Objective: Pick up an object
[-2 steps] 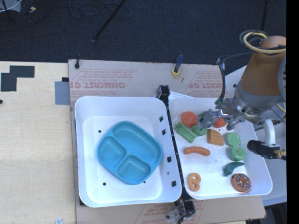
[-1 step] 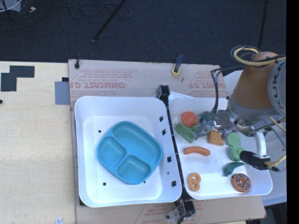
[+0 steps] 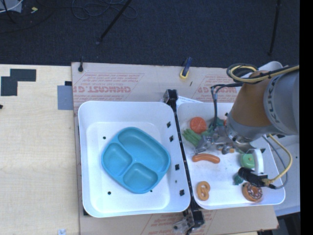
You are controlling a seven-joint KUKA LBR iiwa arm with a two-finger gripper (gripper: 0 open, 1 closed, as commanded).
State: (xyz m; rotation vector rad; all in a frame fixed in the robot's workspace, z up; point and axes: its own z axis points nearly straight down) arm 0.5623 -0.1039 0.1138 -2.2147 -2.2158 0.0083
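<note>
My gripper [image 3: 211,141] hangs low over the right bin [image 3: 222,199], at its upper middle, with the grey and orange wrist behind it. Just left of it lies a green toy vegetable [image 3: 191,137], and a red tomato [image 3: 198,125] sits above that. An orange sausage [image 3: 206,158] lies directly below the gripper. Whether anything is between the fingers is hidden by the wrist and cables.
A pretzel [image 3: 202,190], a chocolate donut [image 3: 253,192], a light green piece [image 3: 248,160] and a dark teal piece [image 3: 238,179] lie in the right bin's lower part. The left bin [image 3: 93,126] holds a blue divided plate [image 3: 136,159]. A black divider [image 3: 177,151] separates the bins.
</note>
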